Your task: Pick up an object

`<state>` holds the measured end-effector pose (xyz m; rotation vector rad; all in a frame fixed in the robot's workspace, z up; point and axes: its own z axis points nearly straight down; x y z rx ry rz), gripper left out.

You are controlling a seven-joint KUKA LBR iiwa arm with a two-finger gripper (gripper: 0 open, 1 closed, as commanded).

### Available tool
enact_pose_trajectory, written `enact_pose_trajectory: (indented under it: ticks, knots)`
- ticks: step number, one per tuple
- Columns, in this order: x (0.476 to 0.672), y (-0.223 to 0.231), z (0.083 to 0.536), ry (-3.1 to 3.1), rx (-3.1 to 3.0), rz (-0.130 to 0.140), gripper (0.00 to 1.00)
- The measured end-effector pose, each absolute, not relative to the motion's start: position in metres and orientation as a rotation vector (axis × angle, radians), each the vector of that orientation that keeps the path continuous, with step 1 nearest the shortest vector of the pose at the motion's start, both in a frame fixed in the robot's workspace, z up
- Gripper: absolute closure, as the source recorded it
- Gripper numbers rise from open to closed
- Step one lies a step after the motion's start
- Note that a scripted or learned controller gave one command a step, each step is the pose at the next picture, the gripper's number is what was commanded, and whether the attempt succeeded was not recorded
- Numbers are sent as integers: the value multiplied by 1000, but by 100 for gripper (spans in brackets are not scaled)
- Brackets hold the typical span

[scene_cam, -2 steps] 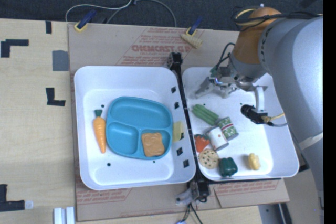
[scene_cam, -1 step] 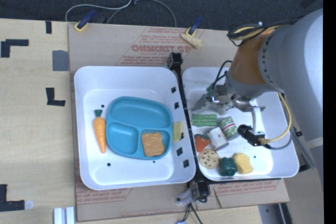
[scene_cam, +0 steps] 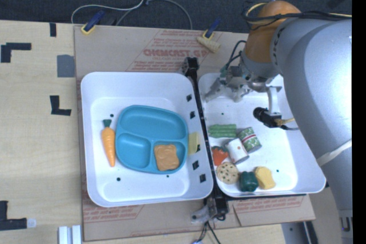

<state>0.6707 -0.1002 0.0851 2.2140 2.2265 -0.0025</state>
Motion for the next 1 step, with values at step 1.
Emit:
enact_pose_trajectory:
  ticks: [1]
  knots:
    - [669, -224, 223, 2203, 2218, 4, 0]
